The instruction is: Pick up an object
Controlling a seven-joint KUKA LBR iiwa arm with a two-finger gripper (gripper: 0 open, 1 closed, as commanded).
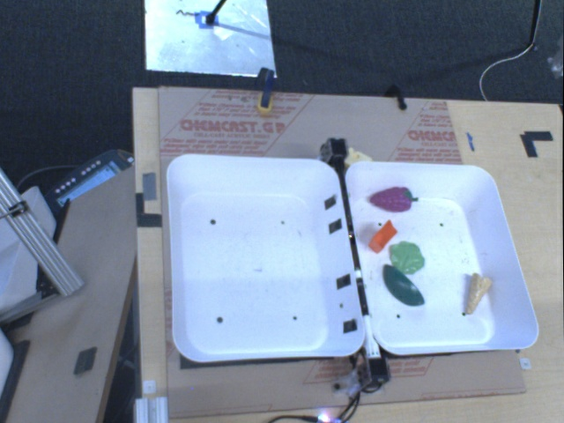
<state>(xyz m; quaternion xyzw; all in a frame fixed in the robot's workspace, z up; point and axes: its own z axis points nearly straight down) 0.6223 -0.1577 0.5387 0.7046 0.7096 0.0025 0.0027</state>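
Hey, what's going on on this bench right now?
Nothing is being handled at this moment. Two white bins sit side by side, and the right bin holds five small things: a purple piece near the back, an orange piece, a light green piece, a dark green piece touching it, and a tan cone off to the right. All lie loose, none picked up yet.

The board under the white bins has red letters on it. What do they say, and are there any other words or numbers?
"CHEMCAST GP": red print on the board, left of the bins' top edge.
The same red print at upper right is too blurred to read.
Red print at the bottom edge is mostly hidden, unreadable.
No numbers can be read.
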